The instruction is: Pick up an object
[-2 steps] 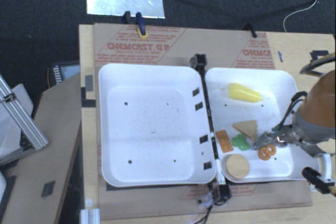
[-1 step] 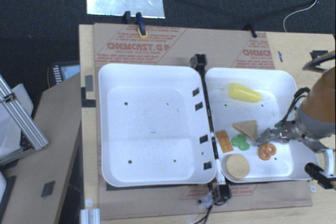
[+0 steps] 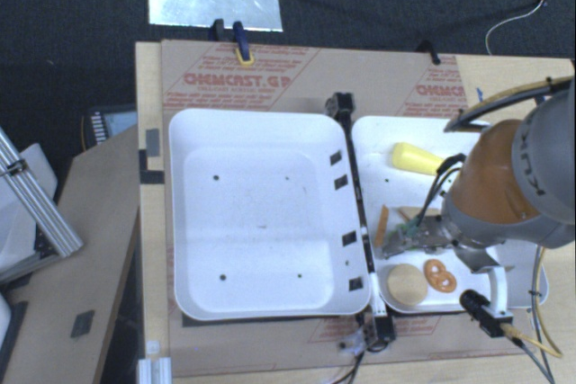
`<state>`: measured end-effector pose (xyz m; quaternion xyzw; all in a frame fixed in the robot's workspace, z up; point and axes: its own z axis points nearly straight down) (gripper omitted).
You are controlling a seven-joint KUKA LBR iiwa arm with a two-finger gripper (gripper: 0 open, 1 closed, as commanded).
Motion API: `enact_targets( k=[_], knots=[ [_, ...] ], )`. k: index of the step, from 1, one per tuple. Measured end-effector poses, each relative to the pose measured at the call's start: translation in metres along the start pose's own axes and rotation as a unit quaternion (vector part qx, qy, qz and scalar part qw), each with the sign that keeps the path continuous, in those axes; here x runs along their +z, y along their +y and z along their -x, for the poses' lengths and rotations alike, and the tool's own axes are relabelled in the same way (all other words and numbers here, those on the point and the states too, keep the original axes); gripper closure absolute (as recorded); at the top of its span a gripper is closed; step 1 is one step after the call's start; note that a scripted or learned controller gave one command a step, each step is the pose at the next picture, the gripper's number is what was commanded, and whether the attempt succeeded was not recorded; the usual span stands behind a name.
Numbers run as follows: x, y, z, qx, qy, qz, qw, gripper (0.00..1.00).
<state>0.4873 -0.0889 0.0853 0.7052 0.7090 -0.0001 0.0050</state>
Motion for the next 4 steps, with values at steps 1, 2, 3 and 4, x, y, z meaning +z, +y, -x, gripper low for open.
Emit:
enact_targets(
  k=[1, 2, 3, 4],
  knots=[
    [-0.105, 0.002, -0.059, -0.003, 0.005, 0.002, 1.0, 0.0],
    [-0.099, 0.022, -0.037, 0.002, 0.003, -0.002, 1.0, 0.0],
    [-0.053, 0.087, 0.034, 0.003, 0.002, 0.0, 1.0, 0.0],
    [-0.182, 0.156, 0.018, -0.002, 0.002, 0.005, 1.0, 0.0]
  ],
)
